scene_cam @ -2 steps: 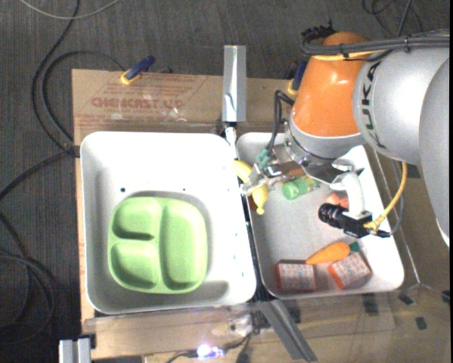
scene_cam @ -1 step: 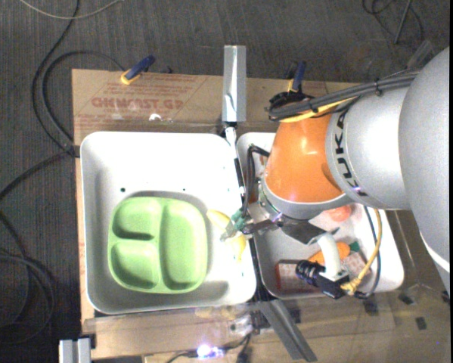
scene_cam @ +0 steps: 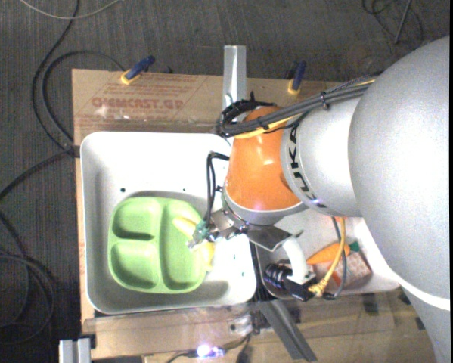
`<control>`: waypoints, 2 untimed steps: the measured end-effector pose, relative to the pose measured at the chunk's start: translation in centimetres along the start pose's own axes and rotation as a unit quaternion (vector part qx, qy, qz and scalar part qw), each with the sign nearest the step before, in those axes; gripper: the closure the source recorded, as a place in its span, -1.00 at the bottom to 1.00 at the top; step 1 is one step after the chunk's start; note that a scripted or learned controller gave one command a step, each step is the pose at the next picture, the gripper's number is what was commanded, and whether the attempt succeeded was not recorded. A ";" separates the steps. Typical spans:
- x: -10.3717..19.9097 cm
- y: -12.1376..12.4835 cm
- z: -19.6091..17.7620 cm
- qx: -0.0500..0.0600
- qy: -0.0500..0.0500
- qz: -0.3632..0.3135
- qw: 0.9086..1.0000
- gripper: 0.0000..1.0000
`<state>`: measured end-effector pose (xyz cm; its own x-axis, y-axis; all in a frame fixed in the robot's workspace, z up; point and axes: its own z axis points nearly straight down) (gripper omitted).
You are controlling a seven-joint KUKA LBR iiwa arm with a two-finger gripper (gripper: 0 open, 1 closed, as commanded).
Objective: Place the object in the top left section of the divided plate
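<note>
The gripper (scene_cam: 200, 237) hangs over the plate's (scene_cam: 139, 267) right edge; its jaw state cannot be told; it should shift toward the top-left section (scene_cam: 133, 221) before release.

Dark carpet floor (scene_cam: 135, 21) (cables (scene_cam: 44, 66) trailing), cardboard sheet (scene_cam: 143, 100).

light: even, overhead | glare: white bin (scene_cam: 97, 203), arm (scene_cam: 408, 165) | focus: slightly soft

Grey arm (scene_cam: 385, 172) from the right (orange band above wrist); hand (scene_cam: 202, 235) low, angled leftward
</note>
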<state>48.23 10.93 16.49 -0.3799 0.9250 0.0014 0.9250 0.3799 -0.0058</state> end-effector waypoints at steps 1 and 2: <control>2.6 5.4 -4.0 -0.001 -0.001 -0.015 1.000 1.00; 8.6 6.3 -4.8 -0.001 -0.001 -0.012 1.000 1.00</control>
<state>50.79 21.30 21.27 -0.4019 0.9157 -0.0010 0.9157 0.4019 -0.0047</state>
